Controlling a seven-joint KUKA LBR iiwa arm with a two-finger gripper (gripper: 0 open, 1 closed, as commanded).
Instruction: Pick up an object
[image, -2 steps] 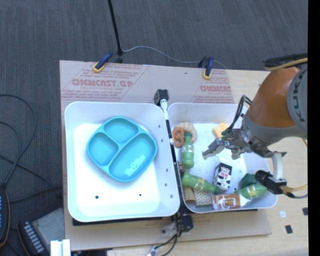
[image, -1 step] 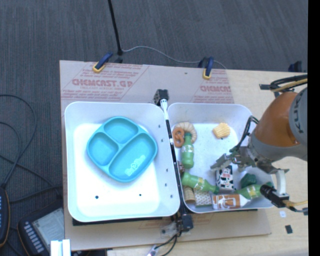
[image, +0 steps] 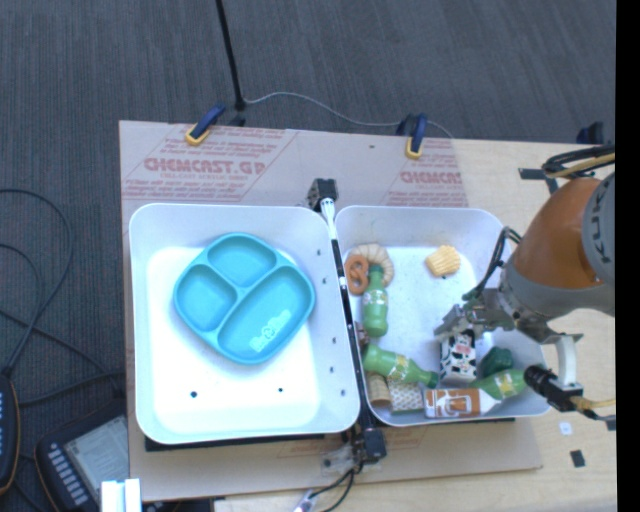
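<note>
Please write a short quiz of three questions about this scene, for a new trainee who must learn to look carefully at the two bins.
1. True or false: the blue divided plate lies in the left bin.
2. Multiple choice: where is the claw? A) above the plate; B) over the right bin, near the black-and-white toy; C) outside both bins.
3. Fill the gap: the yellow object sits near the ___ edge of the right bin, apart from the pile of green bottles.

Key:
1. True.
2. B.
3. Far (top of the view).
</note>
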